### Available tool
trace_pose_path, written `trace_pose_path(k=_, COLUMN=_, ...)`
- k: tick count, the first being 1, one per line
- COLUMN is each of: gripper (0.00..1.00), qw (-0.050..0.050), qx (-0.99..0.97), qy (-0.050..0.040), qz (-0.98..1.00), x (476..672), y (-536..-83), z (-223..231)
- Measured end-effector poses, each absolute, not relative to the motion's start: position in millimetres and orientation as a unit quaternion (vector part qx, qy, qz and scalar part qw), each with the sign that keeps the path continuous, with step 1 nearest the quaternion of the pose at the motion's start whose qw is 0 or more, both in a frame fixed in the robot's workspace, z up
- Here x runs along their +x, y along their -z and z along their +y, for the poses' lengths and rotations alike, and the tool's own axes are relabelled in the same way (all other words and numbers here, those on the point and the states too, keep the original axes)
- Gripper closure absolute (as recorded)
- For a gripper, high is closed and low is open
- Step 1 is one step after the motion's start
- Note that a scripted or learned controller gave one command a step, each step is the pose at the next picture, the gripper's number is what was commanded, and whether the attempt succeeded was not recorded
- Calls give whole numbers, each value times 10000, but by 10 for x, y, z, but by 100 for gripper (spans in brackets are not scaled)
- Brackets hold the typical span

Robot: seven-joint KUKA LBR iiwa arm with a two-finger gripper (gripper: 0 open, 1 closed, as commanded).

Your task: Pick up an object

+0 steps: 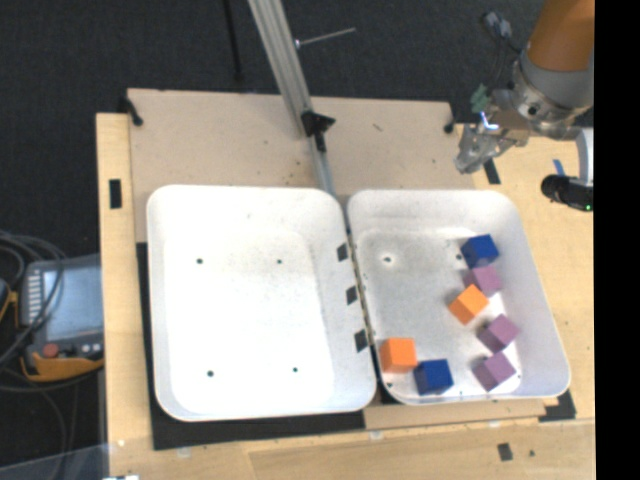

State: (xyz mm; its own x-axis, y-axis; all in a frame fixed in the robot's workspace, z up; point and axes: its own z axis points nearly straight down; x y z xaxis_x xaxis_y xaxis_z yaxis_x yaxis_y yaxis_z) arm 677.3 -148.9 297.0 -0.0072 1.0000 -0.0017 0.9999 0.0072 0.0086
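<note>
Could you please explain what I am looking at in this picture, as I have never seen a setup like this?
This is one camera fixed above a bench, looking down at a slant. The grey and orange machine at the upper right is a robot arm; its hand hangs over the bench, just beyond the right bin, with nothing seen in it. Two shallow white bins sit side by side. The right bin holds seven small blocks: two blue, two orange, three purple. The left bin shows a few dark dots. A metal pole slants in from the top.

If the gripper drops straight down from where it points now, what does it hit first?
Probably the bare bench just behind the right bin, not the blocks; the gripper hangs beyond that bin's far rim, though depth is unclear.
</note>
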Motion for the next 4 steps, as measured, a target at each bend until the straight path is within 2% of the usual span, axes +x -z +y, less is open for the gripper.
trace_pose_path(k=1, gripper=100, qw=2, qx=7056, qy=4, qz=7086, x=6543, y=-2801, z=-1041)
trace_pose_path(k=4, gripper=100, qw=-7, qx=7045, qy=-3, qz=7097, x=5907, y=-2792, z=435)
